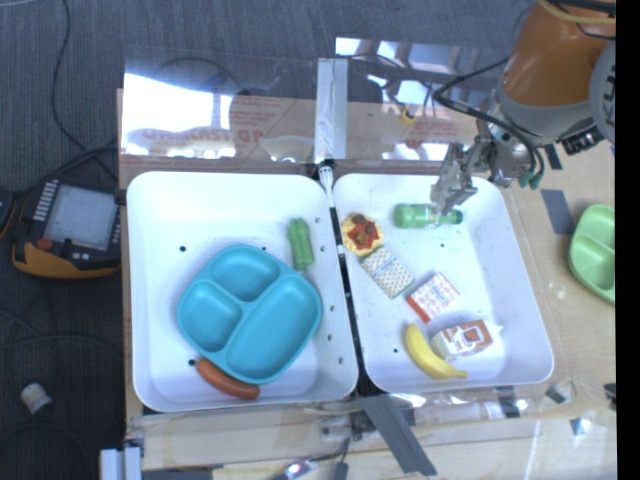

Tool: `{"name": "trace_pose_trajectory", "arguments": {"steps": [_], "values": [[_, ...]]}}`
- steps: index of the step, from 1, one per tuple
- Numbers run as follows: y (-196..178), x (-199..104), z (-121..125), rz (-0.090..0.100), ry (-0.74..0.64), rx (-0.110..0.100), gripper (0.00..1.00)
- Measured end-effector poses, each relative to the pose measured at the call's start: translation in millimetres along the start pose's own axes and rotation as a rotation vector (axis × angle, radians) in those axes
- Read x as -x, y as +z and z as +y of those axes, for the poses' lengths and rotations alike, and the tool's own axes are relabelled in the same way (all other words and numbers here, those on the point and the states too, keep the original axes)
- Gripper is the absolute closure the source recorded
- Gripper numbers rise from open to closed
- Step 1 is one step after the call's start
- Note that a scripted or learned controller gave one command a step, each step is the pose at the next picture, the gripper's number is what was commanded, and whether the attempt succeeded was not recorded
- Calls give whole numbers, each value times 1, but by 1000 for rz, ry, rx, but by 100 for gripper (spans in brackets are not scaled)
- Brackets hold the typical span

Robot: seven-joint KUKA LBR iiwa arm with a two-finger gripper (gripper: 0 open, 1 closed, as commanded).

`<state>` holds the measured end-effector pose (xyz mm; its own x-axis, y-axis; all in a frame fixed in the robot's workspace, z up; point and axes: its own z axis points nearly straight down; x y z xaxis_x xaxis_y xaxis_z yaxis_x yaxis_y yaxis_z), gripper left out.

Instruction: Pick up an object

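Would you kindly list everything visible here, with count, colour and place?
bins: two, white, side by side
divided plate: one, blue, left bin
green vegetable: one, left bin, by the divider
sausage: one, red-brown, left bin front
green bottle: one, right bin back
pizza toy: one, right bin
patterned packet: one, right bin
red-white boxes: two, right bin
banana: one, yellow, right bin front
claw: one, grey, at the bottle

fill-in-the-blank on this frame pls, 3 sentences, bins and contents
1. The blue divided plate lies in the ____ bin.
2. The banana lies in the ____ bin.
3. The gripper is over the ____ bottle at the right bin's far end.

Missing words: left; right; green
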<state>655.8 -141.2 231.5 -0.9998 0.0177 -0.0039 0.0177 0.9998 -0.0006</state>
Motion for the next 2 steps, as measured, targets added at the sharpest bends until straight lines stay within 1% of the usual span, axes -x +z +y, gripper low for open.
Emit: {"name": "trace_pose_trajectory", "arguments": {"steps": [1,2], "values": [[20,6,-11,0,21,4,100],[-4,10,-1,-1,-150,0,100]]}}
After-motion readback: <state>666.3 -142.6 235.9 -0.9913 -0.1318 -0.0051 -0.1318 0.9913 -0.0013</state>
